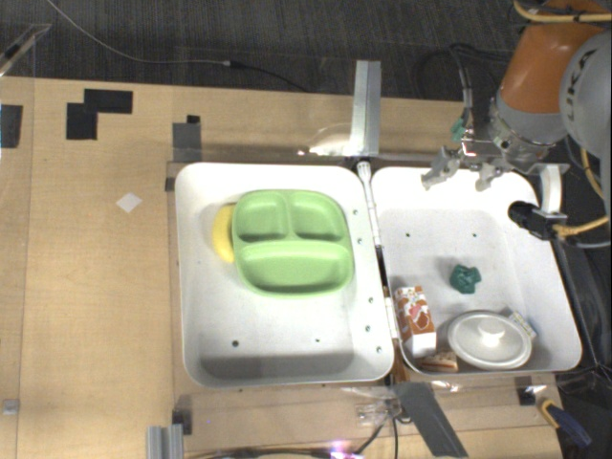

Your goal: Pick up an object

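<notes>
While the gripper (466, 172) hangs spread and unloaded over the far edge of the right bin (421, 247), no object is held between its fingers. A clean pick is best aimed at the small green toy (466, 278) lying alone mid-bin; the carton (415, 316) and lidded cup (491, 339) crowd the near edge.

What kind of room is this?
Probably a robot testing lab: a robot arm reaches over two white bins on a wooden bench, with cables lying around.
</notes>
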Controlling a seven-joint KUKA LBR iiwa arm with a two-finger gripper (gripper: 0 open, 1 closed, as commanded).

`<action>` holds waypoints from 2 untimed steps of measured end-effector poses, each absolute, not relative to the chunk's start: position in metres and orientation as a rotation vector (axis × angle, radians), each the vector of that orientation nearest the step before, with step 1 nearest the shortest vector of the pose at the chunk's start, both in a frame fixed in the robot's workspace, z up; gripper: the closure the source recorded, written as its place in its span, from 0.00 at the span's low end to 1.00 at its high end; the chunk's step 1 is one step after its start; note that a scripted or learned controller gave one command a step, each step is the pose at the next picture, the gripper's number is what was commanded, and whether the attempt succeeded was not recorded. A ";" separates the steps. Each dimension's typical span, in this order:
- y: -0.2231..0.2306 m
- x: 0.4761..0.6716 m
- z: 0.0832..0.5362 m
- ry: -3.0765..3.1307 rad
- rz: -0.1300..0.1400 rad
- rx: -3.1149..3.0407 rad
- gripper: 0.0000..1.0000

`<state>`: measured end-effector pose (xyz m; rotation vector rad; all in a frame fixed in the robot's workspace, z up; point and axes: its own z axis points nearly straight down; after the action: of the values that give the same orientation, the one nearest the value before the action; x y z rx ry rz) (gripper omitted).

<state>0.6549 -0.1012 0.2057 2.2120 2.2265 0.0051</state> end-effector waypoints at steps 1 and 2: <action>-0.100 0.602 0.122 2.212 0.004 2.228 0.00; -0.144 0.575 0.088 2.251 0.007 2.180 0.00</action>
<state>0.5747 -0.1445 0.0879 2.1797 2.2513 0.0069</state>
